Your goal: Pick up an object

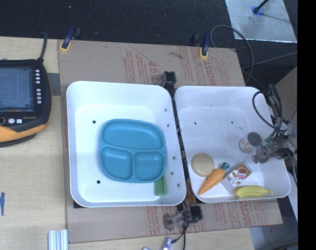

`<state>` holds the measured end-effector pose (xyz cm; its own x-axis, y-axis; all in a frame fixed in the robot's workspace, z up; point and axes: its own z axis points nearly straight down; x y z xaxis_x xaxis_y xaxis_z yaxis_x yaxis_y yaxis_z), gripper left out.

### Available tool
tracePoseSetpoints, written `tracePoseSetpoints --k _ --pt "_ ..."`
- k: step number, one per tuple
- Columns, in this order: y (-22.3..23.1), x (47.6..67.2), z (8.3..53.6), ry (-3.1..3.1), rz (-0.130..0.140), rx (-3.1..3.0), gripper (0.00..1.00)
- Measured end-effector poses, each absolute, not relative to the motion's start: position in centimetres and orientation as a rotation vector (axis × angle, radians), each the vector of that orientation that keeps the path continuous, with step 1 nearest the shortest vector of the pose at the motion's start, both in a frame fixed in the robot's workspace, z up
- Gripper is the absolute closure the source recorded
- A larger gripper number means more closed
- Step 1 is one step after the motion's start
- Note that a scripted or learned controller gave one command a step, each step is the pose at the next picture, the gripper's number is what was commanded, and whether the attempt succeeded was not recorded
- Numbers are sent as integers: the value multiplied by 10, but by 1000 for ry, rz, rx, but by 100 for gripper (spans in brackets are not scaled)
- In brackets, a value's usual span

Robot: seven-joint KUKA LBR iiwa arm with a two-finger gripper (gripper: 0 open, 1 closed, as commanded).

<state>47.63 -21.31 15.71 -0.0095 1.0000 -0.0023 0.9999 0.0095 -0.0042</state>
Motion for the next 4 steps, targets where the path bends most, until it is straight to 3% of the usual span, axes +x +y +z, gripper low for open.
tracePoseSetpoints --k 1,2,3,4 --pt "-175 536 215 -2225 1 -2216 100" --pt "-182 554 196 -2229 4 -2214 100" --pt "-182 554 196 -2229 4 -2214 0" --pt "-198 476 164 -2226 6 -2214 0"
